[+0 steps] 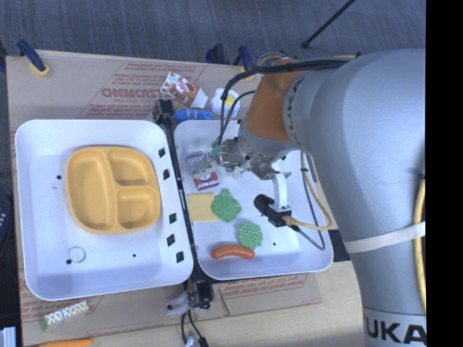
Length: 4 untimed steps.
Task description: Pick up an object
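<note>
Fingers [230, 152] seemingly just above the green leaf [226, 205].

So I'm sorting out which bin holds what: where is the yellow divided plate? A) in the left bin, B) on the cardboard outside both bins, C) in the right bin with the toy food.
A: the yellow divided plate lies flat in the left bin, while the hot dog and the green leaf lie in the right bin.
</note>
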Each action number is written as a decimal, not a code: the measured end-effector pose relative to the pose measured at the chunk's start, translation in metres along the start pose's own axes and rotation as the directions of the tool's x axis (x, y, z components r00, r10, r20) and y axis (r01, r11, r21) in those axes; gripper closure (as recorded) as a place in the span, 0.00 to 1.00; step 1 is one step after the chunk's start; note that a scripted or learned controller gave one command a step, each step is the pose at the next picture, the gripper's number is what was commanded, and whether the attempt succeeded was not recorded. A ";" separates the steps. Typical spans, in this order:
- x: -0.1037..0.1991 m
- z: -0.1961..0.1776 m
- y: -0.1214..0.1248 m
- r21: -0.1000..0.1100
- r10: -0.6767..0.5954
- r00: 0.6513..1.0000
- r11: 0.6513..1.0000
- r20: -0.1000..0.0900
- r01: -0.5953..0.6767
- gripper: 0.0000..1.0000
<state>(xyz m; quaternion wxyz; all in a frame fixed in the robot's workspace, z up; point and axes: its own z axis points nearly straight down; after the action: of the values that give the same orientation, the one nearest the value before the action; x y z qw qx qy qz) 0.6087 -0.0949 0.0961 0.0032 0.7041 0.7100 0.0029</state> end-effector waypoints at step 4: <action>0.000 0.000 0.000 0.000 -0.001 1.000 1.000 0.000 0.001 0.00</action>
<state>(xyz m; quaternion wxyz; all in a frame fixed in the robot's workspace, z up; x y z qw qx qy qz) 0.6087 -0.0948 0.0960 0.0032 0.7039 0.7103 0.0028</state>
